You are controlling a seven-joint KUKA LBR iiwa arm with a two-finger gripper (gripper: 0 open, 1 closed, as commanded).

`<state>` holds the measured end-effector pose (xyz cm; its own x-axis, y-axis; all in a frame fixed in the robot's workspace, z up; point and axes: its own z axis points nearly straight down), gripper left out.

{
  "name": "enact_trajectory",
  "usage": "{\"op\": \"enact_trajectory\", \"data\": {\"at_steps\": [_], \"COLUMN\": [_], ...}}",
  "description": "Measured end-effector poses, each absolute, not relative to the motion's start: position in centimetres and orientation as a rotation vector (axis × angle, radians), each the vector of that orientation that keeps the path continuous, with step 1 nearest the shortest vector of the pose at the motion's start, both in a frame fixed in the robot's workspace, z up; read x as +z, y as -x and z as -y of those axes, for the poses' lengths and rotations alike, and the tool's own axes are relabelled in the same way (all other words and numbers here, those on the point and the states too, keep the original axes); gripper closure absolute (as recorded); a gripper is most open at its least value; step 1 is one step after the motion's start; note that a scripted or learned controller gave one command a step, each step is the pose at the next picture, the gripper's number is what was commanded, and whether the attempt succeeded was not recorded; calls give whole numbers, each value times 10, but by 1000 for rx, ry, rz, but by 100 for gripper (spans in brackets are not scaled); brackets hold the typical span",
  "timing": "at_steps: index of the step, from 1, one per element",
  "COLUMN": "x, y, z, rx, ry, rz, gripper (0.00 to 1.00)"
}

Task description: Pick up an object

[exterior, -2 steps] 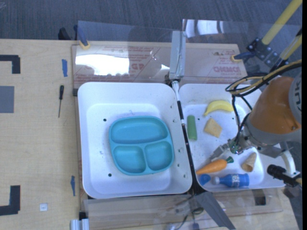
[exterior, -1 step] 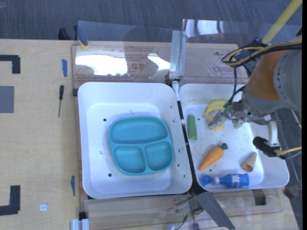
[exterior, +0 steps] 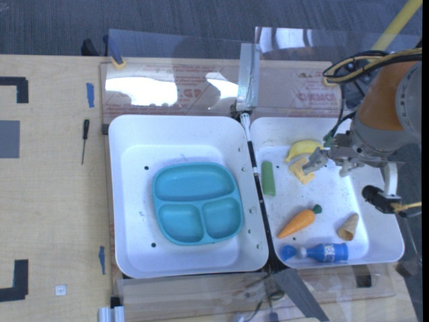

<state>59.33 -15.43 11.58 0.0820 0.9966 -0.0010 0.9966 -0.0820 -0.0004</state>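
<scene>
Camera view: end effector (exterior: 314, 161) low in right bin (exterior: 382, 250) at yellow piece (exterior: 305, 172), approach step, finger state unclear; next needs confirmed closure before lift.

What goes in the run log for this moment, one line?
task: pick up an object | gripper: low in right bin, at yellow piece beside banana | lift: none seen | carrot, blue bottle: untouched

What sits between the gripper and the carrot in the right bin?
Nothing visible. The gripper is at the yellow pieces near the bin's top; the carrot lies below it across bare bin floor. The green stick is off to the left.
</scene>
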Motion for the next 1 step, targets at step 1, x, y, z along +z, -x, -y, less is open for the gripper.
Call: {"op": "enact_trajectory", "data": {"at_steps": [1], "x": [93], "y": [-649], "z": [124], "rx": [14], "ry": [-2128], "rz": [-2291], "gripper": [0]}}
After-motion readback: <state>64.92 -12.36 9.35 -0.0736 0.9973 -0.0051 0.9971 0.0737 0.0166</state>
